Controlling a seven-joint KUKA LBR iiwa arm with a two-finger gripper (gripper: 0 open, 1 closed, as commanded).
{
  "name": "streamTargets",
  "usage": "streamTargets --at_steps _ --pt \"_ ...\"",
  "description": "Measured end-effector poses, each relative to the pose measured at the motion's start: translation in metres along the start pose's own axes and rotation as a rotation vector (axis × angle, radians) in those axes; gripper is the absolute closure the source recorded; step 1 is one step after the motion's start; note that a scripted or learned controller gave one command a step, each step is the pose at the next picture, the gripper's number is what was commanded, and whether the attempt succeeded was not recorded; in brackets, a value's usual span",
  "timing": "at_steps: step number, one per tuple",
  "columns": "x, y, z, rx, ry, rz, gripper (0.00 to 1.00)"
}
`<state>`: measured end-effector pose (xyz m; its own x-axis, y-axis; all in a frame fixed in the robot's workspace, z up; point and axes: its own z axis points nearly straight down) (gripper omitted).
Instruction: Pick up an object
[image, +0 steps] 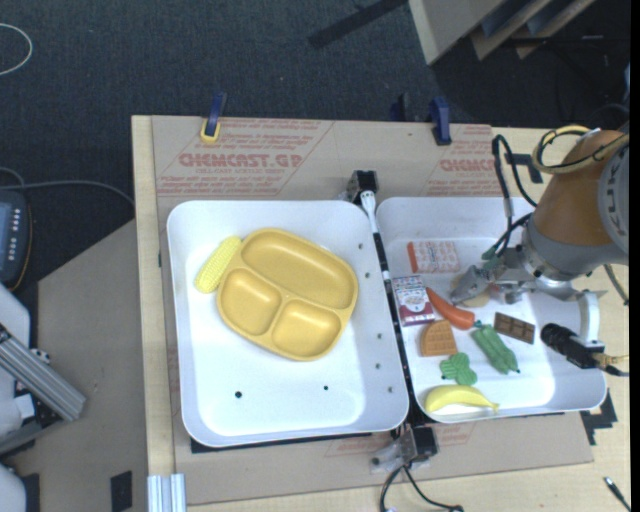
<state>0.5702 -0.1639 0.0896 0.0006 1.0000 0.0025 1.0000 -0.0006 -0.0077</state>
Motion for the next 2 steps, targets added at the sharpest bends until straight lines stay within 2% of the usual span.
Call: streamTargets --at_steps 1,2 --pt "0.000 0.000 0.005 -0.004 -0.001 0.000 0.00" --pt "0.000 0.000 -0.006 -0.008 -0.002 0.001 1.00"
